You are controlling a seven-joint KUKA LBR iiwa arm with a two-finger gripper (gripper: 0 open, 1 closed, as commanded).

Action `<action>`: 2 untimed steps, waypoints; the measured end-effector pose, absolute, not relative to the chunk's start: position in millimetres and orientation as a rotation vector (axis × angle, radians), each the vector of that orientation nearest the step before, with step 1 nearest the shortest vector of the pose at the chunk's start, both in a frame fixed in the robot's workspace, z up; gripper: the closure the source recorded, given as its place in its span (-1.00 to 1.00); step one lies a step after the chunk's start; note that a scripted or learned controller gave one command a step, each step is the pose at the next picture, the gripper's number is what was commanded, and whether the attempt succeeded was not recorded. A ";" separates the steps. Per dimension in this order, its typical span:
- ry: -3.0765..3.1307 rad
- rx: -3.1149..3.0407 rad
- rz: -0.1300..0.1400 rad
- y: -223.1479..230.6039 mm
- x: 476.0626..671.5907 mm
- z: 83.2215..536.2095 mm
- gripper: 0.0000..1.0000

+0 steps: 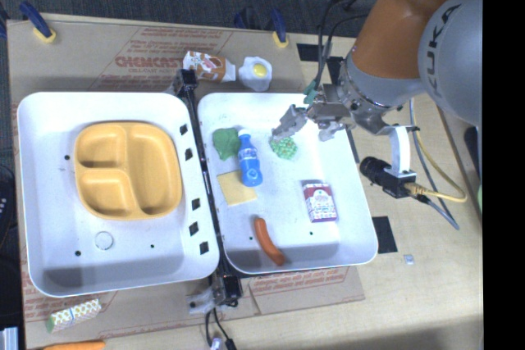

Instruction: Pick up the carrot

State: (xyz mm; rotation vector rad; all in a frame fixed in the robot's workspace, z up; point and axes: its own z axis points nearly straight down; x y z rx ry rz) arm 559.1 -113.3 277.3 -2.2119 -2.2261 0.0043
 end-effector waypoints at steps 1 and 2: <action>-2.144 -2.290 0.006 -85.3 508.0 190.8 -1.00; -2.332 -2.097 0.005 -23.5 487.2 191.2 -1.00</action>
